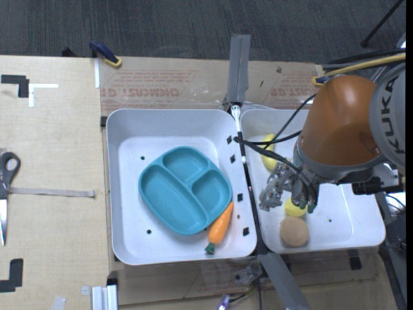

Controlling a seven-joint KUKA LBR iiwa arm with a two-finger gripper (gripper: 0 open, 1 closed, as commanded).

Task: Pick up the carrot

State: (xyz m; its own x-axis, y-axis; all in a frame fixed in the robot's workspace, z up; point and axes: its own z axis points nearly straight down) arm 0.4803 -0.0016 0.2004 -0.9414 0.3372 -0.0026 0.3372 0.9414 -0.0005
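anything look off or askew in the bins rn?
Mostly tidy. The blue divided plate sits rotated in the left bin, and the carrot lies tilted against its lower right edge rather than on it. The gripper is over the right bin, near a yellow item and a tan ball, not the carrot.

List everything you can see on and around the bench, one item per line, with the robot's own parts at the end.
Shallow white plastic bins: two, white, side by side on the bench.
Blue three-compartment plate: one, blue, in the left bin.
Orange carrot with green stem end: one, orange, left bin, against the plate's lower right edge.
Round tan ball-like item: one, tan, right bin, near the front wall.
Yellow items: at least two, right bin, partly hidden by the arm.
Scissors: one, grey, far left of the bench.
Blue and yellow clamp: one, at the bench's back edge.
Arm: one, grey with orange band, over the right bin.
Gripper: one, metallic, over the right bin.
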